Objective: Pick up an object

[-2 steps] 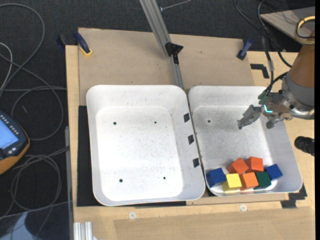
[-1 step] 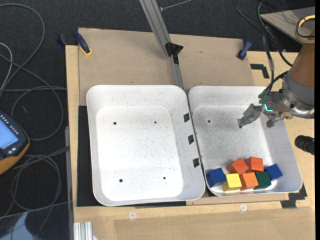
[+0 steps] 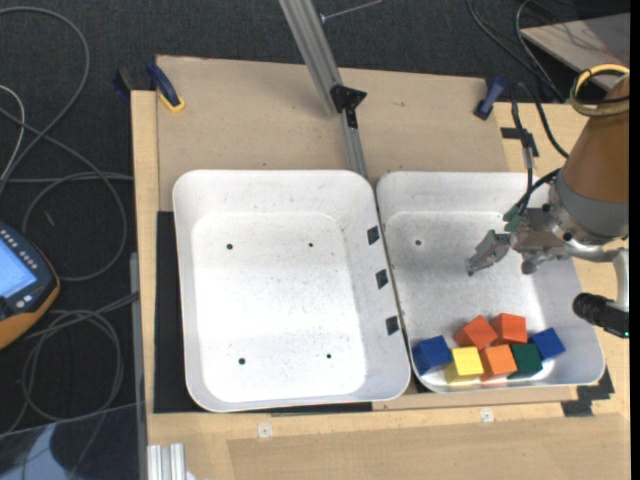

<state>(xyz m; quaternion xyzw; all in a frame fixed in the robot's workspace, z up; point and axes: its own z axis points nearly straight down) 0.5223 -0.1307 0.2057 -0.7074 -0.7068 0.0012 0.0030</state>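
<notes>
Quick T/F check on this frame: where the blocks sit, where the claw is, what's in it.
1. The blocks sit in the right bin. True.
2. The blocks are spread across the whole bin. False: they huddle at its near edge.
3. The claw is over the right bin. True.
4. The claw hangs over the left bin. False: it is over the right bin, farther back than the blocks.
5. A blue block lies at the left end of the pile. True.
6. The claw holds a green block. False: the green block lies in the pile.
</notes>
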